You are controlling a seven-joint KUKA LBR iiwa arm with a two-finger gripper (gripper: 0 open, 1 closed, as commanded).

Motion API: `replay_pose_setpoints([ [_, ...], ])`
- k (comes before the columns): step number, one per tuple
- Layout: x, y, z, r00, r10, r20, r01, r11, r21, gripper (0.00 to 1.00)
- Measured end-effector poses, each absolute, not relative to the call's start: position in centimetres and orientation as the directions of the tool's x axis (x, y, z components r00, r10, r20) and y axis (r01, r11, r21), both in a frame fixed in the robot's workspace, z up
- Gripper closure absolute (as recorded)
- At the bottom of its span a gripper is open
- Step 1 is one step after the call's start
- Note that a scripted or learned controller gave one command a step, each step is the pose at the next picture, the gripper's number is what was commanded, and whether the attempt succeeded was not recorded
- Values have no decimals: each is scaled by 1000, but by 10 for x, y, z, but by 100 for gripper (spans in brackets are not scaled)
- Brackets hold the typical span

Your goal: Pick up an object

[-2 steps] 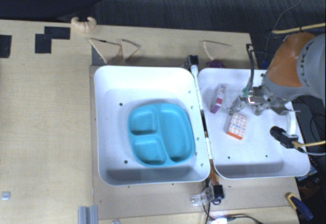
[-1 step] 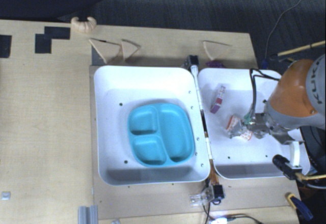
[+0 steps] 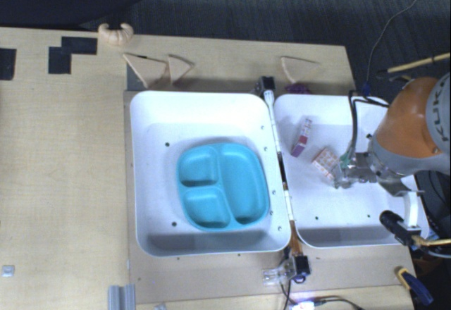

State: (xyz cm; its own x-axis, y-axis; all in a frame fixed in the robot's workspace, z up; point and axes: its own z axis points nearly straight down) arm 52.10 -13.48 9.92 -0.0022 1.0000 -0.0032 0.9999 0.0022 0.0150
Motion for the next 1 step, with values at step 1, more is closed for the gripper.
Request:
replay_pose_setpoints([
  [1,530,-185,107,-1,1000,-1,1000,1,4,100],
])
